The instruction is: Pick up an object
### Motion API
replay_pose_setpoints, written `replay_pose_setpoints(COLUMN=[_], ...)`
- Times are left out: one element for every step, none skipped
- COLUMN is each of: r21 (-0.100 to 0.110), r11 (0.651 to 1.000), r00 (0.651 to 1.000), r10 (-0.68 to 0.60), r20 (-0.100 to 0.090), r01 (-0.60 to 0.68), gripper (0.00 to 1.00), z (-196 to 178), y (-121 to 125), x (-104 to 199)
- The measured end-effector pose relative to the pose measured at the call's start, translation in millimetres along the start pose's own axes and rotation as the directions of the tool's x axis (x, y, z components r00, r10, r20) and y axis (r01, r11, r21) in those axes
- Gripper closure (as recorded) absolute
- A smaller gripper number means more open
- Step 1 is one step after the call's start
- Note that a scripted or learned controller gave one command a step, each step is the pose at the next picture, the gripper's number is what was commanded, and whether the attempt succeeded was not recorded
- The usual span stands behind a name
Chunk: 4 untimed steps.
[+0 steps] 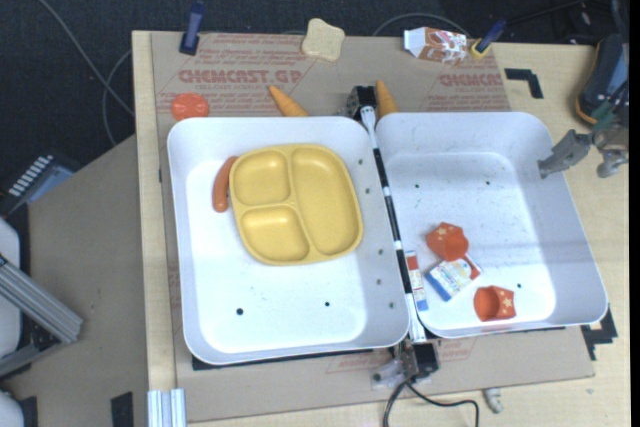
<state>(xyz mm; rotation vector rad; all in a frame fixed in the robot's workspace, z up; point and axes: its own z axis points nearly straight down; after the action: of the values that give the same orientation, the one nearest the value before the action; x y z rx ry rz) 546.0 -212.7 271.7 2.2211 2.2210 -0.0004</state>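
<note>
Your pincer (585, 155) hangs spread and empty at the frame's right edge; bring it squarely over the red cup (447, 241) before descending.

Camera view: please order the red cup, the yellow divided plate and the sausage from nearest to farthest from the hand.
Measured from the hand:
1. Red cup, right bin.
2. Yellow divided plate, left bin.
3. Sausage, beside the plate's far-left edge.

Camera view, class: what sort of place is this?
Probably a robotics lab test bench. Two white bins sit on a cardboard-covered bench, holding a yellow divided toy plate and play-food items, with the gripper at the right edge.
</note>
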Motion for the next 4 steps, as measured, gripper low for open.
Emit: replay_pose_setpoints(r21=[0.002, 0.002, 0.003, 0.001], r11=[1.0, 1.0, 1.0, 1.0], r00=[1.0, 1.0, 1.0, 1.0], r10=[-0.002, -0.001, -0.001, 0.001], r20=[-0.002, -0.002, -0.002, -0.001], r01=[0.002, 0.001, 0.001, -0.001], gripper=[0.0, 0.0, 0.0, 1.0], z=[94.6, 187.2, 187.4, 177.6], y=[35.2, -5.2, -17.1, -16.9], x=[56.2, 97.1, 119.9, 119.5])
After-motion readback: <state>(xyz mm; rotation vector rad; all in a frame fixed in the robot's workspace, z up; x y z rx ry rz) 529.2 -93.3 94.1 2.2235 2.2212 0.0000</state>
